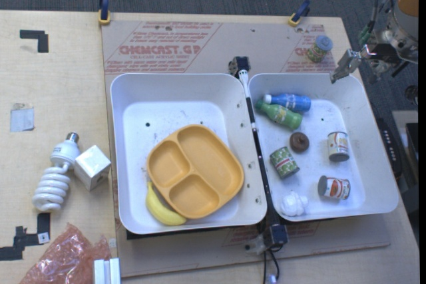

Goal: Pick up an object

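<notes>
The camera view looks down on a desk (60, 96) carrying two white bins side by side. The arm (406, 3) enters at the upper right, and its gripper (353, 63) hangs just outside the top right corner of the right bin (373, 143), above the bin's rim rather than over its contents. Whether the fingers are released or clenched cannot be told from here; nothing is seen between them.

The right bin holds the loose objects. A blue bottle (289, 102) lies on its side near the top, with a green bottle (282, 116) lying just below it, the two touching or nearly so. A brown donut (299, 141) sits near the middle. Below and left of it is a green can (284, 162), tilted. At the right side a can (338, 146) lies on its side, and a red-labelled can (334, 188) lies lower down. A white crumpled lump (292, 203) rests near the bottom edge.

The left bin (133, 110) holds a yellow tray (194, 171) with three compartments, and a banana (162, 207) lies partly under the tray's lower left edge.

Outside the bins, a small jar (320, 48) stands on the board above the right bin. On the desk at left lie a spiral bulb (54, 180), a white cube (92, 166) touching it, and a red mesh bag (63, 255) at the bottom edge.
</notes>
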{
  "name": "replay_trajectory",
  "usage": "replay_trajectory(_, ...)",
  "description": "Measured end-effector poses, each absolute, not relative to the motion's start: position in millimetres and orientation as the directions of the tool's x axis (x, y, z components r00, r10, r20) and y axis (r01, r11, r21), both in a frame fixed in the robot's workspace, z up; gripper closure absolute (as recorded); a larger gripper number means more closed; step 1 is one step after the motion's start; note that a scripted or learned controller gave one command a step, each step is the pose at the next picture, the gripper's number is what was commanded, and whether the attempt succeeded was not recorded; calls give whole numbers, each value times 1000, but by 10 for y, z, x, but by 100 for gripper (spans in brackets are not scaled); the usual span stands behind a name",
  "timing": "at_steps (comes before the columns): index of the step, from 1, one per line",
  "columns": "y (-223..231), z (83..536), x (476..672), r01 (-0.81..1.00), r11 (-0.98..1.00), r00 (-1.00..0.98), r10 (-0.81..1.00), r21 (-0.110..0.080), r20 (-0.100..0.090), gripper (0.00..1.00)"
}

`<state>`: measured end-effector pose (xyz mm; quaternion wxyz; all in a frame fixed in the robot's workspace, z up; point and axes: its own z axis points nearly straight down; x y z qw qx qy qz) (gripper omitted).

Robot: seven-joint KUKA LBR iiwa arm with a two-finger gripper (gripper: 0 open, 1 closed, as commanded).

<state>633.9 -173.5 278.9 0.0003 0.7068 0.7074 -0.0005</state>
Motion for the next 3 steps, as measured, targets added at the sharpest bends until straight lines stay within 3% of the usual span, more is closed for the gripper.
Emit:
replay_trajectory(1, -1464, 1754, 6572, 1000, 3, -3, 1000, 0, -1, 0)
replay_trajectory(2, -1367, 1440, 6590, 1000, 3, -3, 1000, 0, -1, 0)
replay_trajectory(3, -1523, 1532, 6592, 1000, -1, 1, 1000, 1, -1, 0)
